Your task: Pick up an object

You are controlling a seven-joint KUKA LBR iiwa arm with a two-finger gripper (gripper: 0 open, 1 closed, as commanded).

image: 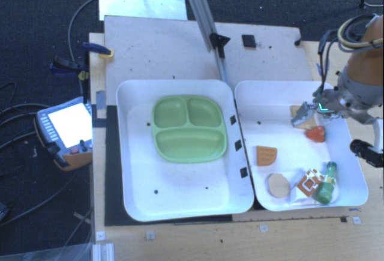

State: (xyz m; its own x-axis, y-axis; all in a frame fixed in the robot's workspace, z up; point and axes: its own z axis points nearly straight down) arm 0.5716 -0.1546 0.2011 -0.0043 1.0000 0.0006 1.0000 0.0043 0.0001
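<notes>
My gripper (302,117) hangs low over the far right part of the right bin (252,104), reaching in from the right. Just beside it, toward the front, a small red toy fruit (317,133) lies on the bin floor. A tan piece (296,111) peeks out just behind the gripper, partly hidden by it. Further forward lie an orange toast-like slice (266,155), a round tan disc (278,185), an orange and white box (310,182) and a green bottle (326,185).
The left bin (135,194) holds a green divided plate (189,128). A grey pole (201,5) slants across the board behind the bins. A handheld pendant (66,132) and cables lie on the floor at left.
</notes>
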